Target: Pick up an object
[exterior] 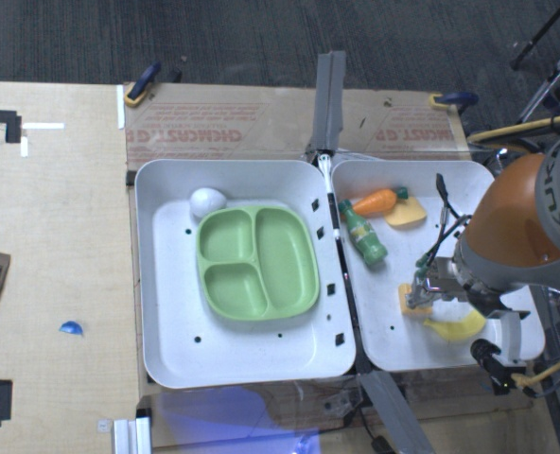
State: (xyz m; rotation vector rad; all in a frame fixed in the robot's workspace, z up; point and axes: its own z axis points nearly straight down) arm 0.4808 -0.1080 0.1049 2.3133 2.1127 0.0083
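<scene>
Tool (420,294) sits low in right bin (384,343), w/ banana (455,327) just beside it, toward bin's near edge, long axis running roughly left-right. Can't tell the tool's state; nothing visibly pinched.

Lighting: even, diffuse, overhead; moderately bright. Shadows: soft and short, beneath the green three-compartment plastic plate (258,262). Glare: bluish-white patch at bottom centre of frame. Focus: slightly soft overall, mild grain. Upper frame: dark, dim floor.
</scene>
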